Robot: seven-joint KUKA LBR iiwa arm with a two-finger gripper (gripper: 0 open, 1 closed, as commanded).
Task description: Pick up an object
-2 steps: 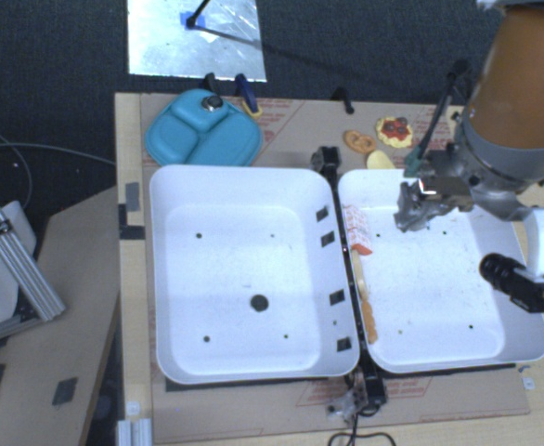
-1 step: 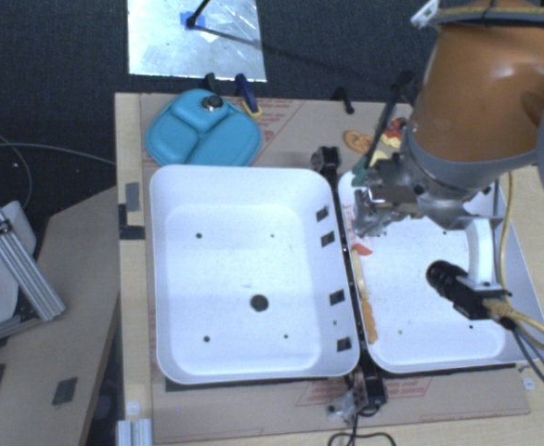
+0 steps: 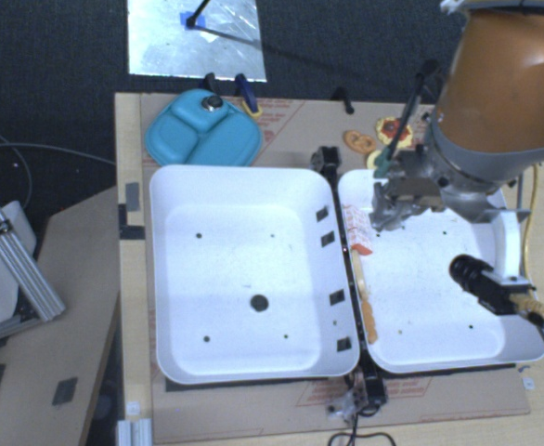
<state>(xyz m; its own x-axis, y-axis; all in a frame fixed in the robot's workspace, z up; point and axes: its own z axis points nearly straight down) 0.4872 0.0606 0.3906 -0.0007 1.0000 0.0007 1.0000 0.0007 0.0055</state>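
A small white and red packet (image 3: 356,227) lies in the right bin (image 3: 439,356), against its left wall, and a thin orange-brown stick (image 3: 367,312) lies further down along the same wall. The gripper (image 3: 385,219) hangs just beside the packet, on its right, and whether it is apart, together or touching the packet I cannot tell. The left bin (image 3: 244,277) holds a small dark round thing (image 3: 259,303), and a blue lidded tray (image 3: 203,130) sits on the bench behind that bin.
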